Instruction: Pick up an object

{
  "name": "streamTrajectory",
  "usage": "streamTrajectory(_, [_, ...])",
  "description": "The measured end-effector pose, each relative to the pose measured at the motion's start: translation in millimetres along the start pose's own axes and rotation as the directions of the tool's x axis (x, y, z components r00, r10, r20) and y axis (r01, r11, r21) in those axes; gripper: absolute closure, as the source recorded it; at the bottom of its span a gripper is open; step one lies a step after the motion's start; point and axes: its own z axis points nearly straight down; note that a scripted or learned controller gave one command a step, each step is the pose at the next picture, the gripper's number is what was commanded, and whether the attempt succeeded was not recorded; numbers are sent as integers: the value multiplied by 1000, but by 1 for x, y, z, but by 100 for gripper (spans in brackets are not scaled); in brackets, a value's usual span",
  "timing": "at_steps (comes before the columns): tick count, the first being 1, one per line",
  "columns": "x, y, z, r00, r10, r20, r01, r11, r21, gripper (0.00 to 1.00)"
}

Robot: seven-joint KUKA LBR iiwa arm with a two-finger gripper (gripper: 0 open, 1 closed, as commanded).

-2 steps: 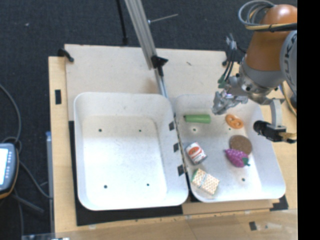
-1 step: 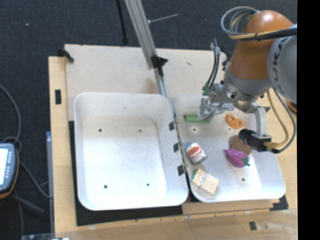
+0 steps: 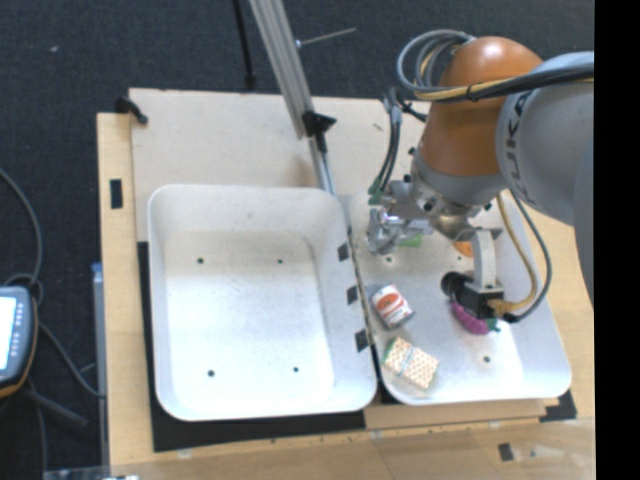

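A grey two-finger gripper (image 3: 383, 230), state unclear, hangs near the right white plastic bin's (image 3: 530, 368) left wall. A small patterned cardboard box (image 3: 411, 363) lies at its front-left corner, long axis diagonal.

Two white bins are borne by the table (image 3: 220, 138): left bin (image 3: 250, 303), right bin (image 3: 520, 358), touching, w/ bare board beyond.
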Motion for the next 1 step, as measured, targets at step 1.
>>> streamTrajectory(1, [50,-14,-7,1000,-3,-3,3,1000,0,100])
